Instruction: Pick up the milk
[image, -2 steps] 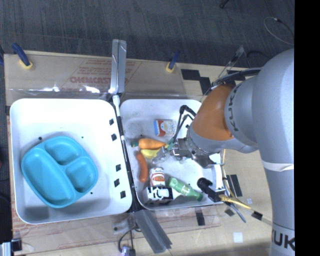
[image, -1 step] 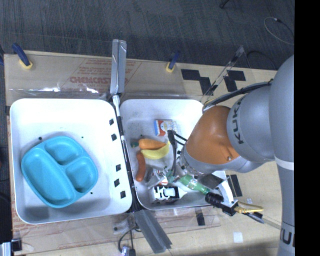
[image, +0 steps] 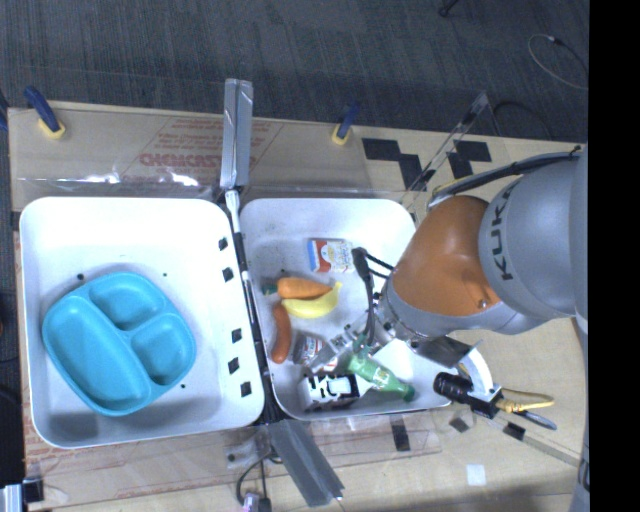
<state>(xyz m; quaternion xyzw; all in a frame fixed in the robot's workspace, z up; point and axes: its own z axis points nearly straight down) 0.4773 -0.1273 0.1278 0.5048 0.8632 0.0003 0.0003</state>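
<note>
Camera view shows the milk (image: 329, 254), a small carton, lying near the back of the right bin (image: 262, 300), apart from the arm. Just in front of it lie a carrot (image: 303, 288) and a banana (image: 314, 304), with a sausage (image: 281, 333) to their left. The gripper (image: 350, 350) hangs low over the bin's front clutter beside a green bottle (image: 379, 376); whether it is released or clenched cannot be told. A blue tray (image: 116, 341) sits in the left bin (image: 60, 225).

A single fixed camera is mounted above the bench and looks down at a slant, from moderate range. Its field covers both shallow white plastic bins (image: 130, 215). The grey arm with orange band (image: 470, 265) enters from the right.
</note>
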